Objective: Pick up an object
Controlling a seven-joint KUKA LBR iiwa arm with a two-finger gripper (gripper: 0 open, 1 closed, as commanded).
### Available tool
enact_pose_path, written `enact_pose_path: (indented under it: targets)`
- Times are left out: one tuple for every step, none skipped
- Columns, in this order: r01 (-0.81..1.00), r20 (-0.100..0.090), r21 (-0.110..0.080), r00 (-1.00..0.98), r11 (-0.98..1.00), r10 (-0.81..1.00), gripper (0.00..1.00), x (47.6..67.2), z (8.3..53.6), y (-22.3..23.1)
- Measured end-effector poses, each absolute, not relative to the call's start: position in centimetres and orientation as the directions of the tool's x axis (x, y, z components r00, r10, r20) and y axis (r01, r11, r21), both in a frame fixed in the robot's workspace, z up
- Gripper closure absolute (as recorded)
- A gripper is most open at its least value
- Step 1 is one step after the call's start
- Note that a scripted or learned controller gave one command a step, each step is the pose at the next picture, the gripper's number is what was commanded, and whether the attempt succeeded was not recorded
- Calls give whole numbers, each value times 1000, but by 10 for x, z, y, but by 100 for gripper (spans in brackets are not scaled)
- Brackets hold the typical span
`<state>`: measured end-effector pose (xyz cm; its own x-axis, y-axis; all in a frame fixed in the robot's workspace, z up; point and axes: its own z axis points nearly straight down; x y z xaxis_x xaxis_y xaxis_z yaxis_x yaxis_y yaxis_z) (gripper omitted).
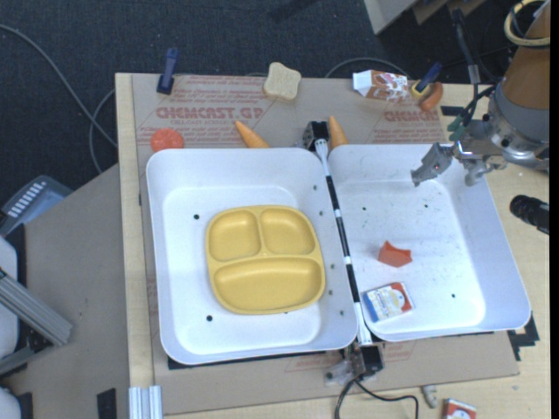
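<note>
Cardboard under bins, dark floor

Two white bins sit side by side on the worktop. The left bin holds a yellow divided plate. In the right bin lie an orange piece and, near the front edge, a small carton. The gripper hangs over the right bin's far right corner with its fingers spread and nothing between them. Behind the bins lie a bread slice, a carrot, a red disc and a blue clip.
</note>
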<state>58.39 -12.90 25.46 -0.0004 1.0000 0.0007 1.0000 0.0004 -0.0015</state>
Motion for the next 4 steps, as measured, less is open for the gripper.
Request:
enact_pose_path:
  targets:
    - [1000, 1, -2, 1, -1, 1000, 0, 557, 110, -101]
    - [1000, 1, -3, 1, -1, 1000, 0, 535, 84, -92]
    - [1000, 1, 1, 2, -2, 1000, 100, 535, 94, -92]
    - [1000, 1, 1, -1, 1, 1000, 100, 539, 185, -18]
